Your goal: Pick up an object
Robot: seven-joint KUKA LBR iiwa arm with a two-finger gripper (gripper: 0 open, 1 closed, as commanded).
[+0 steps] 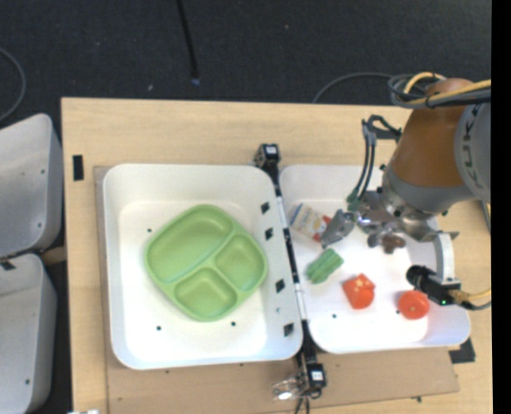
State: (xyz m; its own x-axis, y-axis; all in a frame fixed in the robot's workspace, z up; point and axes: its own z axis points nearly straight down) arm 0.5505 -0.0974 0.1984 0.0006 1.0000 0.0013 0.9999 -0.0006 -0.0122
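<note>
Whether the jaws are spread or pressed together we cannot tell; the gripper [345,225] is a small grey and dark shape low over the right bin [384,339], at the end of the grey arm with its orange band, which reaches in from the right. From this slanted overhead camera, we see nothing plainly between its tips.

The nearest candidate is a green object [325,266], lying just below and slightly left of the gripper, near but apart from it. It is a stubby, oblong piece, bright green, with its long axis running on a diagonal from lower left to upper right. We judge that a grasp would want the jaws set across that diagonal.

Just left of the gripper lies a small white packet with blue print [305,221], close to the divider. Further down sit two red items: an orange-red block [358,291] and a rounder red object [413,304], both well apart from the gripper.

The left bin [126,335] holds a green divided plate [206,261].
</note>
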